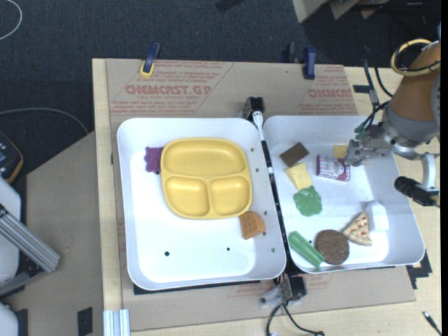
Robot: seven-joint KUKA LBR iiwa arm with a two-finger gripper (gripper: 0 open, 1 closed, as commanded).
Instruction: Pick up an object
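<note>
One pink packet (333, 168) (white label) | beside gripper (355, 150) | gripper state: cannot tell

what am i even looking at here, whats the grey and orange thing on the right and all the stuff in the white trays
This is one camera fixed above a bench, looking down at a slant. The grey and orange thing is a robot arm reaching in from the right; its gripper hangs over the right bin, near a small pink packet. That bin also has toy food: a brown block, a yellow wedge, a green leafy piece, a pizza slice and a brown patty. The left bin has a yellow divided tray.
</note>
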